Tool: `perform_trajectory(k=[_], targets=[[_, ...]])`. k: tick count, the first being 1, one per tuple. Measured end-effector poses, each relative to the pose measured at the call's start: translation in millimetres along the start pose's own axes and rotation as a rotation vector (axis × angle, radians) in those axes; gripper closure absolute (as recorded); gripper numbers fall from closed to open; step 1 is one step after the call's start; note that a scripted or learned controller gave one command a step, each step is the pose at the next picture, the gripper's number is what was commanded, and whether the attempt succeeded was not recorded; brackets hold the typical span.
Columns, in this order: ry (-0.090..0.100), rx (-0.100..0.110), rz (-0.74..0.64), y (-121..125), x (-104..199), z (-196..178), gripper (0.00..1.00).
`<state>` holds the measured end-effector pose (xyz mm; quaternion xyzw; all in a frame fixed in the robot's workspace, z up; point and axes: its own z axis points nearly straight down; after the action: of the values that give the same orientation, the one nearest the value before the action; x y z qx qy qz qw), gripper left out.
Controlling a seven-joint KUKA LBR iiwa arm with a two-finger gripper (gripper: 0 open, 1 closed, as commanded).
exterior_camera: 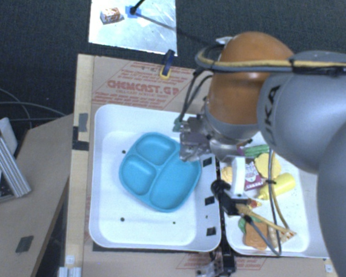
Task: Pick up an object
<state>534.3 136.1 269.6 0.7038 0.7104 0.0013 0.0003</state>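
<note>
A blue divided plate [157,171] lies in the left white bin [107,220], tilted a little toward the bin's right side. My gripper [190,149] hangs at the plate's upper right rim, close above it or touching it. The orange-banded wrist [245,81] and grey arm cover much of the right bin [300,244]. In that bin lie a yellow piece [281,183], a green piece [257,151], a purple-and-white packet [250,176] and orange and tan items [258,231] near the front.
Black cables [219,197] run down along the divider between the bins. A cardboard sheet [135,85] lies under the bins, with a silvery sheet [133,15] behind. A wooden surface and metal rail [1,155] stand at the left.
</note>
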Motion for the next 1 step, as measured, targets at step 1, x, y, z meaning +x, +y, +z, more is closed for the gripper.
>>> perform_trajectory(k=[1], targets=[[0.001,-0.001,0.004,-49.0,-11.4,-53.5,1.00]])
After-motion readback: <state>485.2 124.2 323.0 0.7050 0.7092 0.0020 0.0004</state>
